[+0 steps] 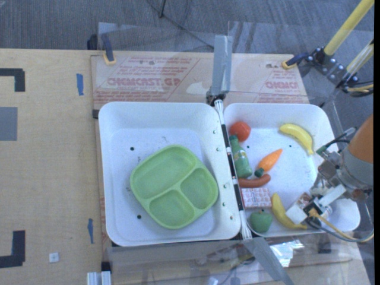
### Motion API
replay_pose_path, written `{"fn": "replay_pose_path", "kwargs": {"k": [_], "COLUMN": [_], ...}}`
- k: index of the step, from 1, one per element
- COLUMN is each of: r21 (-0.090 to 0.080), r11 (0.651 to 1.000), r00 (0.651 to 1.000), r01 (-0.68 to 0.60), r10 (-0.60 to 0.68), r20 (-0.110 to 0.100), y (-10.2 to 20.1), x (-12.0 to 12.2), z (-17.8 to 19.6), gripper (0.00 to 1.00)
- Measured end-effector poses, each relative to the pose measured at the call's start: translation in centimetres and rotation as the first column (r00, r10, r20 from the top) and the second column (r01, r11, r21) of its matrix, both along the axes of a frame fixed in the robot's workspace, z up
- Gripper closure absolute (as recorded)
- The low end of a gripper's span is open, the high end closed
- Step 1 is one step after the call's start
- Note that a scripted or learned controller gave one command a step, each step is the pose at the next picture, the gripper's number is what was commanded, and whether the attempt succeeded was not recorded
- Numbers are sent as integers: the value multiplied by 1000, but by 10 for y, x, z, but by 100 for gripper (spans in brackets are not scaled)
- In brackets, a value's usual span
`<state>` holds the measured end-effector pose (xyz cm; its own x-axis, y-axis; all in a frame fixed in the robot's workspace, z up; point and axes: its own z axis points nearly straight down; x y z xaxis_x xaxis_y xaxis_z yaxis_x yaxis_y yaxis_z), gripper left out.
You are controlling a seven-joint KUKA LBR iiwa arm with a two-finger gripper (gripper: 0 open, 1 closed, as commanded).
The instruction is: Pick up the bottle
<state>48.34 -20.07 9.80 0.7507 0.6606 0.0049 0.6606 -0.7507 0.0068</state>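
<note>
Nearest, at the front edge of the right bin (309, 114), lie a green fruit (260, 221) and a banana (284, 214). A small pink box (256, 198) sits just behind the fruit. The gripper (326, 180) hangs over the bin's right side, near that banana. I cannot tell whether it is released or clenched, and nothing is visibly grasped in it.

In the left bin (119, 129) rests a green divided plate (173, 187).

Farther back in the right bin comes a sausage (254, 181). Behind it the bottle (240, 159), green with a label, lies flat along the bin's left wall. A carrot (270, 159) is just beside it, a second banana (297, 137) lies toward the far right, and a tomato (240, 129) is at the bottle's far end.

Judging by this, the task is barely begun. The bottle is on the bin floor, well apart from the gripper, across the bin from it. The reach, the grasp and the lift all remain.

Count: two bins, two bananas, and one each of bottle, plate, tomato, carrot, sausage, box and green fruit.
</note>
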Motion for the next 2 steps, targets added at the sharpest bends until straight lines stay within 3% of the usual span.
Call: {"fn": "replay_pose_path", "kwargs": {"k": [1,2], "r21": [2,1], "r11": [981,983], "r00": [981,983], "r01": [-195,-182], "r10": [195,182], "r20": [-9,-8], "y": [0,42], "x": [9,141], "z": [152,274], "gripper": [100,100]}}
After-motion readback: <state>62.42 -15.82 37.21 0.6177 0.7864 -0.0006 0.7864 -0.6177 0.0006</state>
